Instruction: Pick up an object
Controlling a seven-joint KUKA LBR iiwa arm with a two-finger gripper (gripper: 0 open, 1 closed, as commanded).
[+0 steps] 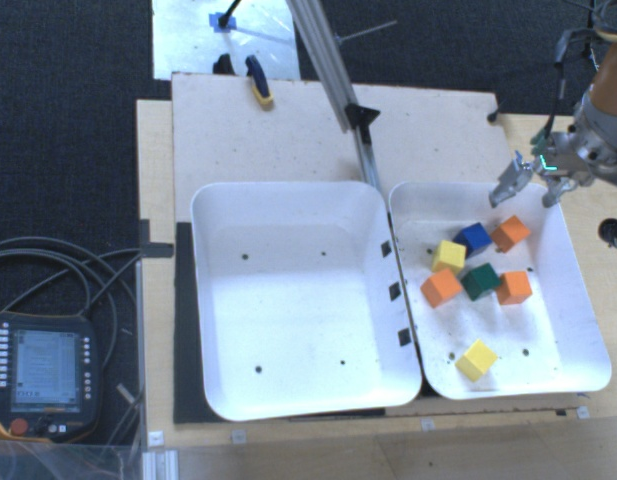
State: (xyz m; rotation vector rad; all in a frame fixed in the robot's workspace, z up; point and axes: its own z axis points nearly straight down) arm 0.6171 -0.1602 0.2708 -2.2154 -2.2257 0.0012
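Observation:
Several small cubes lie in the right bin [584, 320]. A blue cube [475, 237] and an orange cube [509, 233] sit nearest the far wall. Below them are a yellow cube [449, 257], an orange cube [441, 287], a green cube [480, 281] and another orange cube [514, 287]. A second yellow cube [476, 359] lies alone near the front. My gripper [533, 190] hangs over the bin's far right corner, above and just behind the upper orange cube. It is open, with nothing between its fingers.
The left bin [288, 298] stands beside the right one, and they share a dark divider [393, 288]. A slanted metal pole [328, 58] crosses the back board. A blue-and-yellow tool [258, 80] lies at the back. A teach pendant [43, 373] and cables sit at the lower left.

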